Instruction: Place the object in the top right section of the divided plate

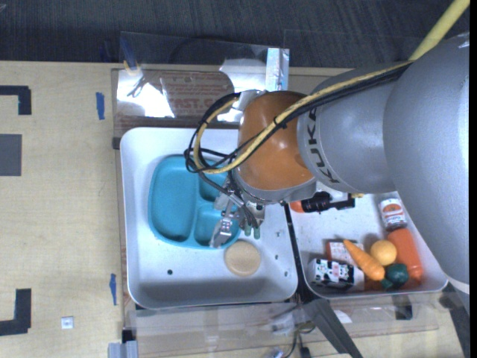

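A blue divided plate lies in the left white bin. A round tan object rests on the bin floor just off the plate's near right edge, outside every section. My gripper hangs over the plate's right edge, directly above and behind the tan object and apart from it. It is open, with nothing between its fingers. The orange wrist band and grey arm hide the plate's far right part.
The right bin holds a carrot, a yellow ball, an orange bottle, a small jar and a black-and-white carton. A clear plastic sheet lies behind the left bin.
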{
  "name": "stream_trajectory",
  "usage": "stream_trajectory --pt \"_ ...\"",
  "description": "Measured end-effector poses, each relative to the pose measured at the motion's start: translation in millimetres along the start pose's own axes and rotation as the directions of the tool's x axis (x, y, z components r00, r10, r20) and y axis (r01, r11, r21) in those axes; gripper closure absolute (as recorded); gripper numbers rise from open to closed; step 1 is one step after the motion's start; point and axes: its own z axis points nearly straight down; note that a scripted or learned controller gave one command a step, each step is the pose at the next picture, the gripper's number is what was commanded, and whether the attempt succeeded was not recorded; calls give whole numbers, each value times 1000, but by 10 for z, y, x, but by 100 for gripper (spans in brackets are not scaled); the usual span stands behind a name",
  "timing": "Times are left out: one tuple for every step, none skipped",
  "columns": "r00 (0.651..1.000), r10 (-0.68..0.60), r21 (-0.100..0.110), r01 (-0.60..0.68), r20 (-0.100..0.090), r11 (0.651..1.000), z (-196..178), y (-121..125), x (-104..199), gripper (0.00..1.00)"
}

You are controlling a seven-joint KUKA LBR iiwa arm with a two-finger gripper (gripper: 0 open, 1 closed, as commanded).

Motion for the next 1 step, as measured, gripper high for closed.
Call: stream_trajectory --pt "994 104 -22 -104 15 994 68 -45 36 0"
